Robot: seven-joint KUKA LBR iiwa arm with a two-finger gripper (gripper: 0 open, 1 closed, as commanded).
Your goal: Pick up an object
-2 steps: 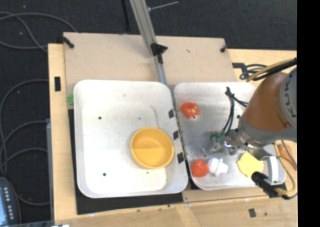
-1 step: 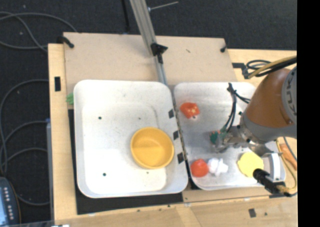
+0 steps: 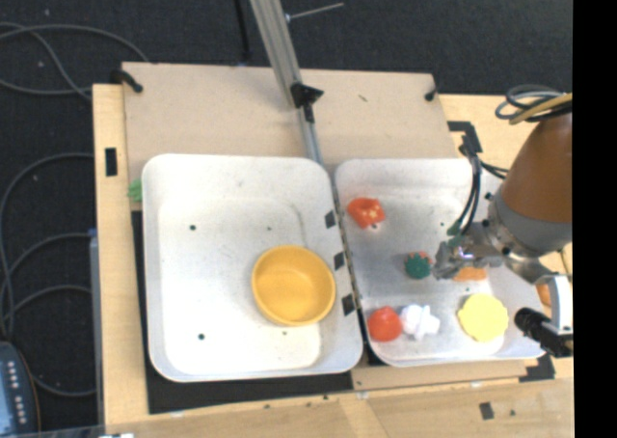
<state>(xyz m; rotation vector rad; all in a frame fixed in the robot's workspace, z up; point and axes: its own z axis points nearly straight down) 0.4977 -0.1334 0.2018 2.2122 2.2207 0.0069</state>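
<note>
Bench: tan board on dark floor, bearing left bin [image 3: 193, 195] and right bin [image 3: 395, 180] side by side.
Nearest camera: red ball [image 3: 384, 324], white piece [image 3: 418, 320] and yellow disc [image 3: 482, 316] along the right bin's front, below the gripper [image 3: 453, 260].
Beside gripper: green ball [image 3: 416, 266] just to its left; an orange bit [image 3: 471, 273] shows just under it.
Farther: red-orange toy [image 3: 365, 212] up-left; yellow bowl [image 3: 293, 285] well off in the left bin.
Progress: nothing visibly lifted; picking remains, as I judge.
Arm: reaches in from the right, wrist low over the right bin.
Grip: cannot tell.
</note>
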